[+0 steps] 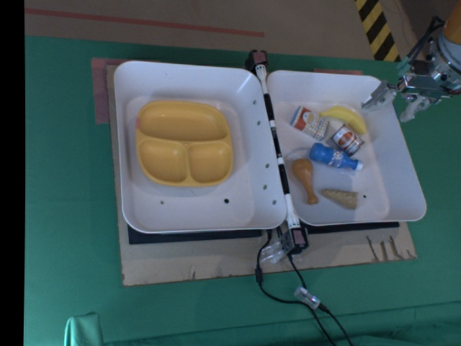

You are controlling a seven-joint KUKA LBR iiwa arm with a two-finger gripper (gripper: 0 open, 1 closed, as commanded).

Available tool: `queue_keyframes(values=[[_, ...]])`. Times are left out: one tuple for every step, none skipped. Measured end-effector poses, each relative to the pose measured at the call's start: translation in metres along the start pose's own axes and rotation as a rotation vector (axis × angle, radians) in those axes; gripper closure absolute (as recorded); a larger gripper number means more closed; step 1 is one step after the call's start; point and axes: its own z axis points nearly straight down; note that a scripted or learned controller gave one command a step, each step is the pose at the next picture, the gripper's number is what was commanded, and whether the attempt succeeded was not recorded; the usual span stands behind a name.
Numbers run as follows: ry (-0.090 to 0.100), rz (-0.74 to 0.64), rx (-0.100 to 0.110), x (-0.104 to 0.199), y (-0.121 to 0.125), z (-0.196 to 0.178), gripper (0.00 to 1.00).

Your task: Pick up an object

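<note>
The right bin (400, 179) holds a yellow banana (346, 115), a small carton (310, 122), a red and white can (347, 140), a blue bottle (335, 157), a brown chicken drumstick (305, 179) and a tan cone-shaped piece (340, 197). My gripper (392, 103) hangs at the right bin's upper right corner, above its rim. Its fingers (376, 98) are spread open with nothing between them. The banana lies a short way to the gripper's left.
The left bin (144, 215) holds a yellow divided plate (185, 142). A black and white divider bar (274, 144) runs between the bins. Cables (302, 294) trail off the front of the cardboard mat. Yellow-black hazard tape (373, 13) marks the floor behind.
</note>
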Motion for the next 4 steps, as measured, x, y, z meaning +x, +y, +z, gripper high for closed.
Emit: queue_keyframes(values=[[-0.001, -0.001, 0.001, 0.002, 0.023, 0.125, 0.00], [-0.008, 0.007, -0.014, -0.002, 0.025, 0.108, 1.00], [-0.002, -0.003, -0.006, 0.048, 0.072, 0.146, 1.00], [-0.005, 0.000, -0.008, -0.004, 0.065, 0.154, 1.00]])
